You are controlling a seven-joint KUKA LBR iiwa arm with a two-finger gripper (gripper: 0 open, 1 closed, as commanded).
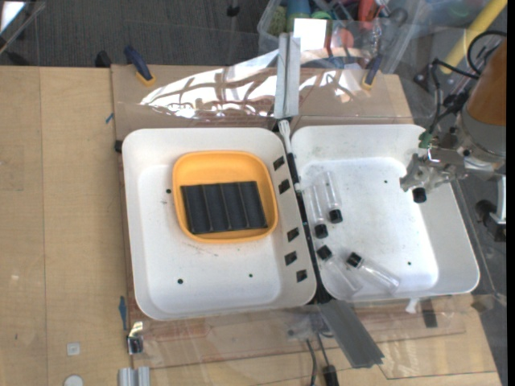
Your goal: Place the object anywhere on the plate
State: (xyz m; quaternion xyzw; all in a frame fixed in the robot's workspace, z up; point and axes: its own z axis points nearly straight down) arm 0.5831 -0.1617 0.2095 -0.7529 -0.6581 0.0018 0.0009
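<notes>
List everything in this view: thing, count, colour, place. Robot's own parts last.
White bins: two, side by side on the bench; left bin, right bin.
Plate: one, orange-yellow, in the left bin.
Ridged block: one, dark grey to black, lying on the plate.
Clear tubes with black caps: about four, along the right bin's left side and near edge.
Clear tub of coloured toys: one, behind the bins.
Bench: one, light wood.
Arm: one, entering from the right.
Hand: one, over the right bin's far right corner; nothing visible between its fingers.
</notes>
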